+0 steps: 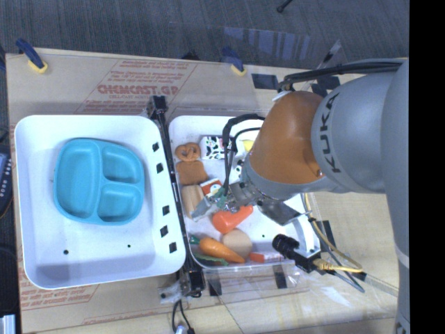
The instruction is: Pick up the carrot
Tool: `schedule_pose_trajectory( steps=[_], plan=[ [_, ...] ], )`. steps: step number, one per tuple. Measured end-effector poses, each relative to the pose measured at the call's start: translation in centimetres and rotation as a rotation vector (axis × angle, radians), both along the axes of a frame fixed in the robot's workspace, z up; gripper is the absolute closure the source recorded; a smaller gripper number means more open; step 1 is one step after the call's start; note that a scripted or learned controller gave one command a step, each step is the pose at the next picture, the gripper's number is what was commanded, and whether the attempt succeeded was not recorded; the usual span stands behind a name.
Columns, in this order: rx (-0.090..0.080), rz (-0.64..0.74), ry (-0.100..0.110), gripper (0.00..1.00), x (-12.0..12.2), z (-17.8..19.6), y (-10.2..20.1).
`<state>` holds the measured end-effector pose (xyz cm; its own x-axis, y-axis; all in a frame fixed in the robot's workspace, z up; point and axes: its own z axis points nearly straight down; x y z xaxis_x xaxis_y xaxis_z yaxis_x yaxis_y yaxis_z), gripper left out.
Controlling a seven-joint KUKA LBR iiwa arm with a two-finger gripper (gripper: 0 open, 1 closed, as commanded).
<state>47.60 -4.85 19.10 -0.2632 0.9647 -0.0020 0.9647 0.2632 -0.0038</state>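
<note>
- Well to the left of the carrot (224, 250) sits the left bin (42, 256). A blue divided plate (97, 181) lies flat in it, higher in the view than the carrot.
- Just left of the carrot's leafy end, the two bins' walls meet. The carrot itself lies in the right bin (198, 126), along that bin's near wall. Its green top points left and its orange tip points right.
- Up from the carrot's green end lies a tan cylinder (191, 199). Beyond that come a brown block (192, 172) and a round brown biscuit-like piece (186, 152), in a row along the bin's left wall.
- Farther up from the carrot, by the far wall, I see a black-and-white patterned piece (212, 147). A yellow thing (245, 145) lies to its right, half hidden by the arm.
- Straight above the carrot, and apart from it, hangs the gripper (224, 199). From where I stand I cannot tell whether it is open or closed, and the carrot lies untouched below it.
- Between the carrot and the gripper sits an orange-red piece (231, 219), close under the gripper. I cannot tell whether the two touch.
- Right against the carrot's upper right side rests a pale egg-shaped piece (237, 241).
- Just right of the carrot's tip, a small red piece (257, 257) lies by the near wall.
- Up and to the right of the carrot, the grey arm (348, 138) with its orange band (285, 141) looms over the right part of the bin.
</note>
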Motion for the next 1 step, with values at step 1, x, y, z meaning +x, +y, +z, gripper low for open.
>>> schedule_pose_trajectory(
  steps=[1],
  plan=[
    [0.001, -0.019, 0.002, 0.0, -0.02, -1.56, -5.97]
  ],
)
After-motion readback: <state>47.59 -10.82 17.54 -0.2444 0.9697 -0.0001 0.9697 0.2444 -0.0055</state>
